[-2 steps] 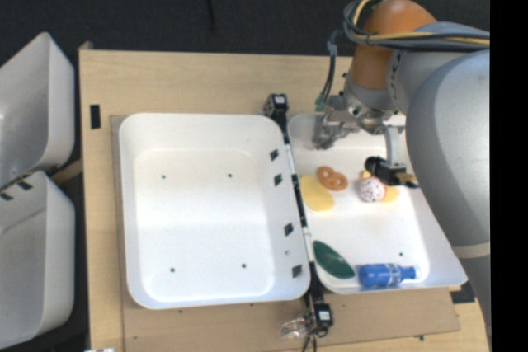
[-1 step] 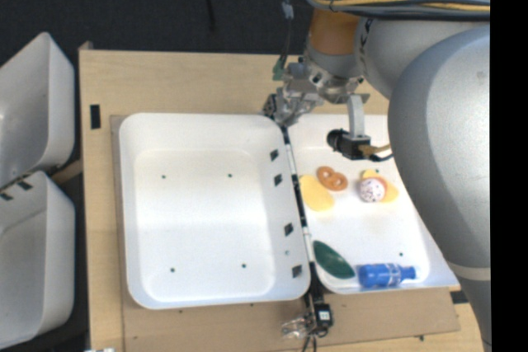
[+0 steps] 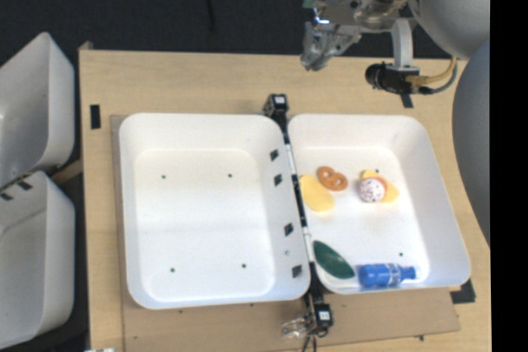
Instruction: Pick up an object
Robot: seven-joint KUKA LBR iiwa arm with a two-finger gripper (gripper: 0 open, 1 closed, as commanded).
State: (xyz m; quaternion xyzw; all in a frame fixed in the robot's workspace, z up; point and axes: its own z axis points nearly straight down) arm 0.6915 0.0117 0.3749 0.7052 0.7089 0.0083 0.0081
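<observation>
My gripper (image 3: 316, 55) hangs above the bench's far edge, 12 o'clock of the right bin (image 3: 429, 148); finger state unclear. Open floor mid-bin. Blue bottle (image 3: 386, 275) lies at the bin's 6 o'clock wall.

Landmark: right bin (image 3: 429, 169). Its far strip and right half are open floor. Obstacles: pretzel (image 3: 332, 177), yellow piece (image 3: 317, 195) and ball (image 3: 372, 190) mid-bin; green piece (image 3: 333, 259) and blue bottle (image 3: 384, 275) along its near wall.
</observation>
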